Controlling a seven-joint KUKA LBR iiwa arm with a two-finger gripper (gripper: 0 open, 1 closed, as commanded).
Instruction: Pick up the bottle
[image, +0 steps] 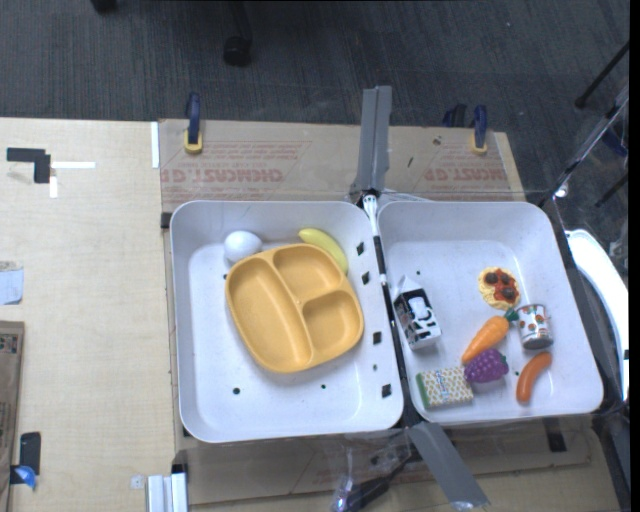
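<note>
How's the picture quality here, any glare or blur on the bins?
Camera view: lighting is even and soft, with faint shadows under the yellow divided plastic tray; the white left bin and white right bin look bright but keep detail; small toys like the orange carrot are slightly soft.

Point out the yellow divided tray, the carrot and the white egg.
Yellow divided tray (295, 318): camera view, on its central divider.
Carrot (485, 339): camera view, middle of the orange body.
White egg (242, 243): camera view, centre of the shell.

tray (292, 322) fills the left bin (200, 400) – egg (241, 243) behind it (touching); carrot (485, 338) in the right bin (570, 390).
</note>
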